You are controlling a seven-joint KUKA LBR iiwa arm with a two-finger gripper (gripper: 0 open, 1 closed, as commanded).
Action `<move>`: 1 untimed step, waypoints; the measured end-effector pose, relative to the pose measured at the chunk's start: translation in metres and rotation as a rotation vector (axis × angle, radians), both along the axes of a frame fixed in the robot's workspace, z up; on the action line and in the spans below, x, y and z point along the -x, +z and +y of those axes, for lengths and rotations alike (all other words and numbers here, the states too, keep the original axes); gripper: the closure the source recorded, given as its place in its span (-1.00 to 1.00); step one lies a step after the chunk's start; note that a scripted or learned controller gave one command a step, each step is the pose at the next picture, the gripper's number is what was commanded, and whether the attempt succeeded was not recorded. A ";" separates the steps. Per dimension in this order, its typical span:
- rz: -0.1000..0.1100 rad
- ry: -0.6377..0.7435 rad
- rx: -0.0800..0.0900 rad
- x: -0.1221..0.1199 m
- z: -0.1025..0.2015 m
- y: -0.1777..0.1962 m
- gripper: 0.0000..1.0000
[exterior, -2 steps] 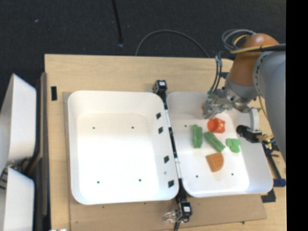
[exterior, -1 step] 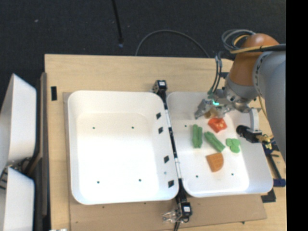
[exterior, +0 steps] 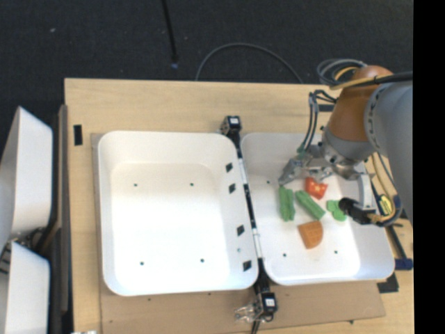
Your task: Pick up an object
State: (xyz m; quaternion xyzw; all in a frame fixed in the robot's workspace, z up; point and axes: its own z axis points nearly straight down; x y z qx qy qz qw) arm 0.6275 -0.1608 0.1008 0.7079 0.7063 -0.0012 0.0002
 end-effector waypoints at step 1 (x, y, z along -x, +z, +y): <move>0.002 0.002 -0.003 0.057 0.049 0.000 -1.00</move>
